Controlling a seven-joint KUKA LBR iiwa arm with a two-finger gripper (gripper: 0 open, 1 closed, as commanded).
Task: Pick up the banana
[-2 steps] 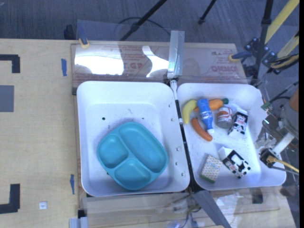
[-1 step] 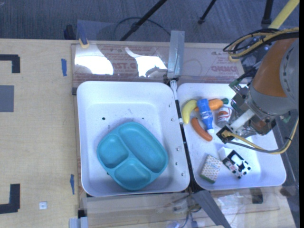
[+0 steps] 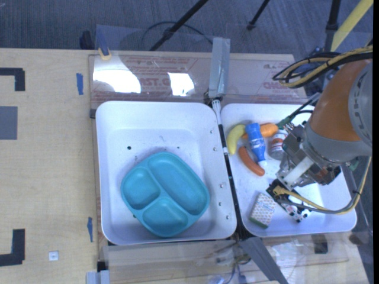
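Banana (image 3: 235,138) lies untouched in the right bin (image 3: 246,185), with the arm (image 3: 340,117) reaching low over the same bin.

The yellow banana rests in the far left corner of the right bin, close to the wall shared with the left bin (image 3: 118,114). A blue bottle (image 3: 256,142) lies just beside it, and a red-orange carrot-shaped piece (image 3: 251,161) lies below the two. The arm's tool end hangs over the near half of the bin, apart from the banana and beside a speckled pale block (image 3: 263,209). I cannot tell whether the jaws are open or closed. A teal divided plate (image 3: 166,194) sits in the left bin on the table.
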